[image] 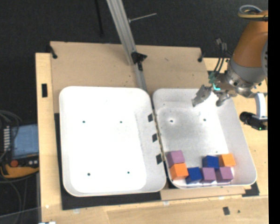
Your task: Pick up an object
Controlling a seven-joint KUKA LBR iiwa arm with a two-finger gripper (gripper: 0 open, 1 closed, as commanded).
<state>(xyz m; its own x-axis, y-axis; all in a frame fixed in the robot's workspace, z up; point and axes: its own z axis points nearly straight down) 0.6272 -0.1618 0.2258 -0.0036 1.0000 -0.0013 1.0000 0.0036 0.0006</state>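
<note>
Blocks [201, 167], purple, orange and blue, cluster below the spread-fingered, unladen tool [210, 97].

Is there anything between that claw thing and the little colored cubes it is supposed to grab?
Nothing visible blocks the way. The gripper hangs over the far end of the right bin, its fingers spread with nothing between them. The blocks cluster at the near end, and only bare bin floor lies between.

Parted jaws of the gripper [211, 97] above right bin [186, 125]
</note>
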